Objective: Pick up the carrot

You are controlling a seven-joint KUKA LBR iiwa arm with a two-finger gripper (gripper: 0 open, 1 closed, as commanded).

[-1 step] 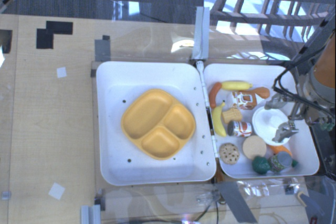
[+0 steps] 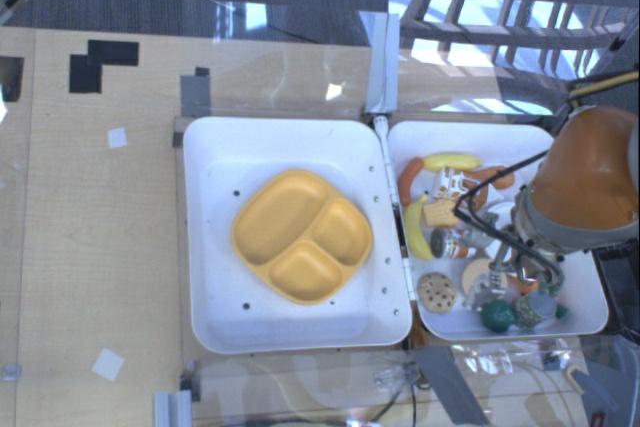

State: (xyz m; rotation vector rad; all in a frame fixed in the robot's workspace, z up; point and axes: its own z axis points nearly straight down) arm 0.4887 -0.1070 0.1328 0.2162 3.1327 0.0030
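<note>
We look down on two white bins side by side on the wooden bench. The left bin [image 2: 205, 245] carries a yellow divided plate [image 2: 302, 235], three compartments, sitting roughly mid-bin and turned at an angle.

Over in the right bin [image 2: 590, 320] it's crowded. The arm [image 2: 590, 177] comes in from the right, its orange band big in our view, hanging over the right half of that bin. Below it, the gripper [image 2: 497, 277] sits low among the toy food near the bin's near-right part, close to a pale round piece [image 2: 476, 273]. We can't tell how its pincer stands; cables and metal parts blur together there, and we see nothing clearly between its tips.

The carrot [image 2: 410, 181], as best we can make out, is the orange-red piece lying at the far-left of the right bin, just beside the dividing wall, well apart from the gripper. A yellow banana [image 2: 452, 161] lies just beyond it toward the far side, and a second yellow banana [image 2: 414, 231] runs along the left wall nearer to us. A round cookie [image 2: 436, 292] rests near the near-left corner. A dark green item [image 2: 497, 317] sits by the near edge, just beside the gripper.
</note>
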